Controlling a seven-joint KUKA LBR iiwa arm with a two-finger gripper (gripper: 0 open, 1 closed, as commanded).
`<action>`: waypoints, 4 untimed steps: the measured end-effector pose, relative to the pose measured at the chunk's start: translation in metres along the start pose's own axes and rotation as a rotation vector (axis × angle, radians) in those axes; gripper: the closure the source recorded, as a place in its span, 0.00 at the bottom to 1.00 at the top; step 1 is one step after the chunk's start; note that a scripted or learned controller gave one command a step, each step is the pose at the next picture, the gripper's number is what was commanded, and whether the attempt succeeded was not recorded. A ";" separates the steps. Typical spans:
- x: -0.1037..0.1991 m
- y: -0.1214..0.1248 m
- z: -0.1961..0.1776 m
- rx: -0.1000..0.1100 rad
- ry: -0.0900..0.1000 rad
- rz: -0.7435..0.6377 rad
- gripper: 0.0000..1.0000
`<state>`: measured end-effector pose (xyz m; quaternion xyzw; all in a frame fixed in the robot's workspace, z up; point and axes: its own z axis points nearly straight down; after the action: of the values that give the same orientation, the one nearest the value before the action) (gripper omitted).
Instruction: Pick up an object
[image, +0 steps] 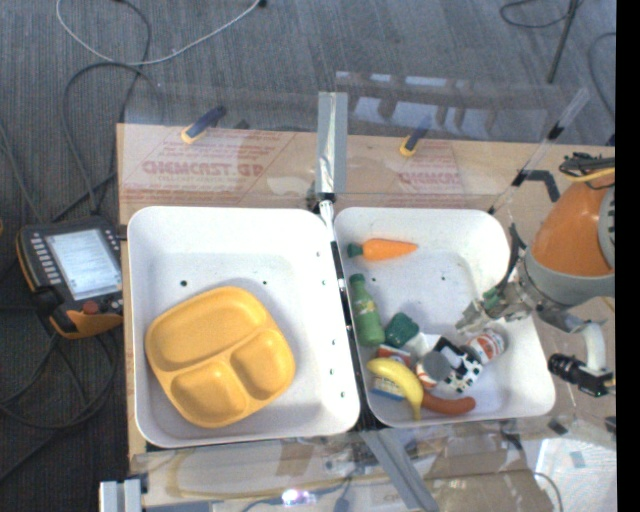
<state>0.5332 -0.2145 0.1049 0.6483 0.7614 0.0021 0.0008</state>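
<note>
Hidden: arm (572, 250) cut off at right.
Left bin (150, 235): yellow divided tray (220, 355).
Right bin (460, 225): carrot (388, 249), green bottle (365, 312), banana (398, 381), sausage (447, 405), cow toy (462, 368).
End effector (490, 310): above right bin's right side, finger state unclear.

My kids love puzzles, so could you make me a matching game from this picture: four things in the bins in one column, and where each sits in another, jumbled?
Things:
1. yellow divided plate
2. toy carrot
3. green bottle
4. banana

Places:
A. near the front edge of the right bin, beside a red sausage
B. near the far edge of the right bin
C. alone in the left bin
D. along the right bin's left wall, next to the divider between the bins

Pairs: 1-C, 2-B, 3-D, 4-A
</note>
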 end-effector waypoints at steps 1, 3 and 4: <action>0.000 0.000 0.000 0.000 0.000 0.000 0.00; 0.077 0.149 0.017 0.012 -0.006 -0.073 0.00; 0.076 0.149 0.007 0.013 -0.012 -0.075 1.00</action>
<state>0.6678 -0.1154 0.0984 0.6194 0.7850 -0.0068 0.0010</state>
